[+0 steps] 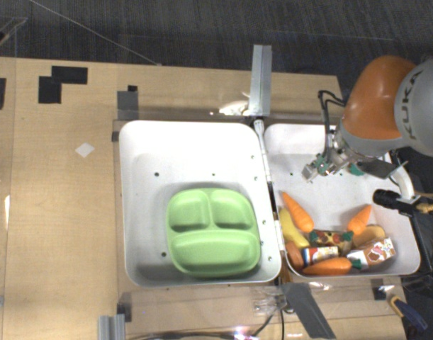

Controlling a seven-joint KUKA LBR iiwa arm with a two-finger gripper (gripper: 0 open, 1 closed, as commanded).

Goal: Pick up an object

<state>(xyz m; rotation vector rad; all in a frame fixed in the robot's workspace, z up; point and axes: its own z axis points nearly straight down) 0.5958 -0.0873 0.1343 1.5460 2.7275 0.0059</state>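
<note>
Lying in the left bin (135, 190) on the desk (53, 211) is a green tray (212, 229). Sitting in the right bin's (290, 144) near corner are carrots (297, 213), likely light, stiff and smooth; gripping mid-body is advisable. The tool (321, 166) is hovering above, clamping nothing; its spread cannot be judged.

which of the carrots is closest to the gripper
The carrot at the left of the right bin, tip pointing up-left. It lies just below the gripper; the other two sit farther off, one at right, one along the bottom edge.
</note>
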